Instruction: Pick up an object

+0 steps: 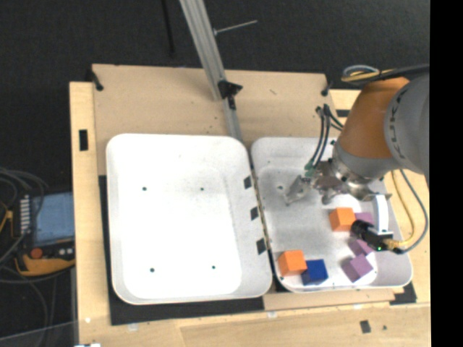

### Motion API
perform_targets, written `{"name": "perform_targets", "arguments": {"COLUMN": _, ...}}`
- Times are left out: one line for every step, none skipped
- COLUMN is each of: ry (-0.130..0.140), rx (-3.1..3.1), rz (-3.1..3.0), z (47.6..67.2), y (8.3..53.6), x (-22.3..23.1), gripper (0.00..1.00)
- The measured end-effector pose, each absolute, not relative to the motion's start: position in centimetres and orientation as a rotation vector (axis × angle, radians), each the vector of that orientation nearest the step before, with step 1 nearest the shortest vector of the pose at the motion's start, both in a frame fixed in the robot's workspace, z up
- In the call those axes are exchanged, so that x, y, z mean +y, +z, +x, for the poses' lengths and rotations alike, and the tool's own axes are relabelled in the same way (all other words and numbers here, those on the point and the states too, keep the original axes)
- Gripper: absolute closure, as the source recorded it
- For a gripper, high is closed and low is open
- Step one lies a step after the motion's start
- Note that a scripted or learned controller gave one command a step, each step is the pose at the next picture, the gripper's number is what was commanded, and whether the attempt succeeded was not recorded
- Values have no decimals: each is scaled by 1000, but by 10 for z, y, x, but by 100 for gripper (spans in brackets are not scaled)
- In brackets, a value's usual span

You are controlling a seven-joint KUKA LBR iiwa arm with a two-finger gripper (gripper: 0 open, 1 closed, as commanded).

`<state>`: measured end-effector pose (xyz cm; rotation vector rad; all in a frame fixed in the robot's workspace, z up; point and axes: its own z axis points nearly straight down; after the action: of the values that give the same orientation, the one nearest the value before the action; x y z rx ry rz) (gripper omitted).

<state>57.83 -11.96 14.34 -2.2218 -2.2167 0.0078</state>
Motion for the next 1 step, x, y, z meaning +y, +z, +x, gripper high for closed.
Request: {"name": "perform_targets", "arguments": {"ry": -4, "rx": -2212, "rz": -2234, "z": 580, "y": 158, "x": -120, "gripper": 100}}
